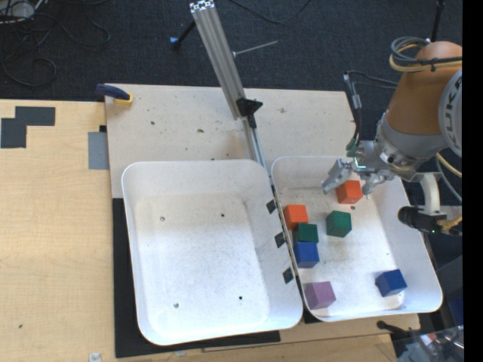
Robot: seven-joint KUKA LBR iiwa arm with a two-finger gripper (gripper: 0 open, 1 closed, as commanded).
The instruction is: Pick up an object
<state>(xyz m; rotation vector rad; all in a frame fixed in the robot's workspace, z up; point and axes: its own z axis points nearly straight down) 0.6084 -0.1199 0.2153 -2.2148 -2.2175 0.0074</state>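
My gripper (353, 181) hangs over the back of the right bin (423, 277), open with its fingers spread wide. An orange-red cube (349, 193) sits just below and between the fingertips, and a gap shows on each side of it. I cannot tell whether the cube rests on the bin floor or is lifted. Other cubes lie in the same bin. An orange one (296, 215), a dark green one (306, 232) and a blue one (306, 253) line the left wall. A green cube (339, 223) lies in the middle. A purple cube (319, 294) and a blue cube (391, 282) are near the front.
The left bin (151, 202) stands beside the right one, with black clips (276, 225) along the shared wall. A slanted aluminium bar (223, 59) rises behind the bins. The arm's orange band (423, 89) is at the right.
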